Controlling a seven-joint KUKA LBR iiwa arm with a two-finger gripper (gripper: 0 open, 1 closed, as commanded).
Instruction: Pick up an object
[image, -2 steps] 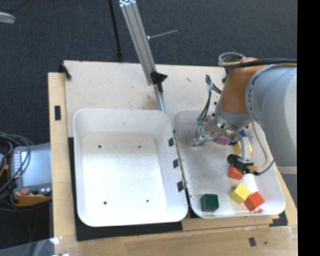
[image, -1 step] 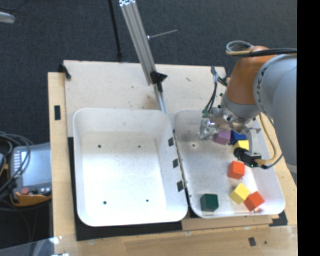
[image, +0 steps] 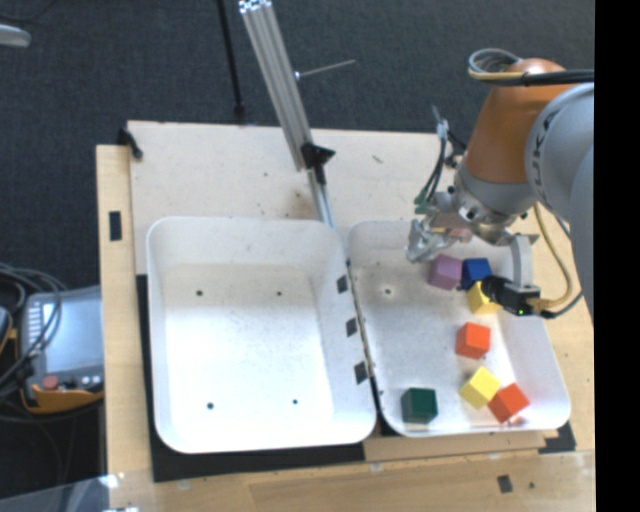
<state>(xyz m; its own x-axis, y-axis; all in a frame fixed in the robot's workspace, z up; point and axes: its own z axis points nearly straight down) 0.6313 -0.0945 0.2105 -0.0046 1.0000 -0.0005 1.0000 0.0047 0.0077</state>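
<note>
The right bin (image: 400, 300) holds several small blocks. A purple block (image: 446, 271), a blue block (image: 476, 270) and a yellow block (image: 481, 297) cluster near its far right side. Farther forward lie an orange block (image: 473, 340), another yellow block (image: 481, 386), a red-orange block (image: 510, 401) and a dark green block (image: 419, 404). My gripper (image: 424, 243) hangs low over the far part of this bin, just left of and above the purple block. Nothing shows between its fingers.
The left bin (image: 250, 330) lies beside the right one, with a thin dividing rim between them. A slanted metal pole (image: 285, 95) rises from the bench behind the bins. A cable and small black module (image: 520, 295) hang off the wrist at the right.
</note>
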